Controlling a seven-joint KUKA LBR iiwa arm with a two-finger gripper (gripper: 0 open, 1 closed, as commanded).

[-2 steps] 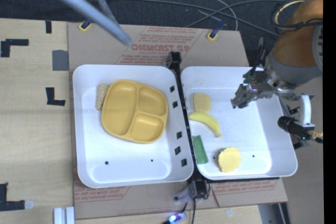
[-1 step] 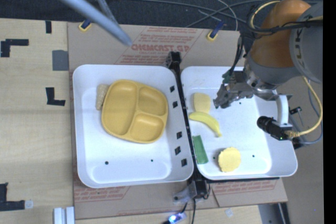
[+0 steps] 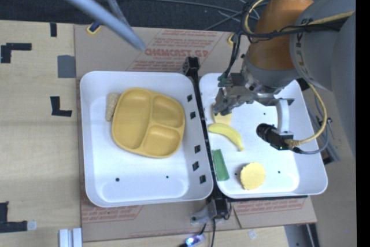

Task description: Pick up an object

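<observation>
My gripper (image 3: 223, 104) hangs low over the right bin's (image 3: 309, 179) left side, just above the upper end of a yellow banana (image 3: 227, 134). A small yellow piece (image 3: 223, 119) lies right under the gripper's tip. A green stick-shaped object (image 3: 219, 163) lies along the bin's left wall, below the banana. A round yellow object (image 3: 252, 176) rests near the bin's front edge.
The left bin (image 3: 98, 182) holds a yellow divided plate (image 3: 148, 122) with a tan sponge-like piece (image 3: 111, 106) at its left edge. A black divider strip (image 3: 198, 124) runs between the bins. The arm's orange band (image 3: 277, 26) and cables loom over the right bin's back.
</observation>
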